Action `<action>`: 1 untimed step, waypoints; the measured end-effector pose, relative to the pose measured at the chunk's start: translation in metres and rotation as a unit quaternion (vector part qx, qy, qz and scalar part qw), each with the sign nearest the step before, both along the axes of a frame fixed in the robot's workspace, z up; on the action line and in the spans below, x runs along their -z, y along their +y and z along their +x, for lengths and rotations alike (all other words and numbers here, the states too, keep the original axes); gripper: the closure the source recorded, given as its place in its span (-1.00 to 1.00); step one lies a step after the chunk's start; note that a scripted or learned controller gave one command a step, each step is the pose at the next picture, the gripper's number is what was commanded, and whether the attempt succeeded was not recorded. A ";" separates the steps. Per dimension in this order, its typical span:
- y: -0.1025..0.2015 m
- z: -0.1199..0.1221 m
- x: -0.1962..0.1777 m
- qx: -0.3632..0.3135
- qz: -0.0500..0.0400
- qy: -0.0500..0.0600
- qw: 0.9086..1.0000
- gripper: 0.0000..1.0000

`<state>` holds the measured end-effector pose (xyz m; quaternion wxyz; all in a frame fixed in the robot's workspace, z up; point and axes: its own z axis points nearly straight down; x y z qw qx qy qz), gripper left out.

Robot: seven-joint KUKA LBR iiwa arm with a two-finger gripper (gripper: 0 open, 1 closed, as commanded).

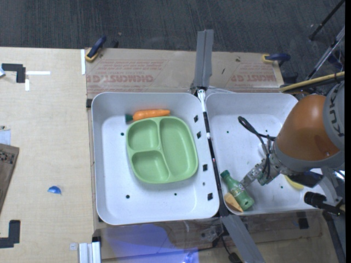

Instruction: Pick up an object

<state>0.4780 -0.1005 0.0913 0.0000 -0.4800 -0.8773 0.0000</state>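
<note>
A small green bottle (237, 190) lies on its side in the front left corner of the right bin (247, 111). A tan-yellow piece (232, 203) rests against the bottle's near side. My gripper (255, 175) hangs low over the right bin, just right of and above the bottle, close to its upper end. The view is too small to show whether it touches the bottle. The arm's orange band (310, 127) covers the bin's right part. A yellow object (295, 183) peeks out from under the arm.
The left bin (109, 190) holds a green divided plate (163, 149) with an orange carrot (151, 114) at its far edge. A black cable (249, 127) curls over the right bin's floor. Cardboard (142, 70) lies behind the bins.
</note>
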 end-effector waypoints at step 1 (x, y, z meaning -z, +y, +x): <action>-0.029 0.019 0.000 0.218 -0.001 0.001 0.976 -1.00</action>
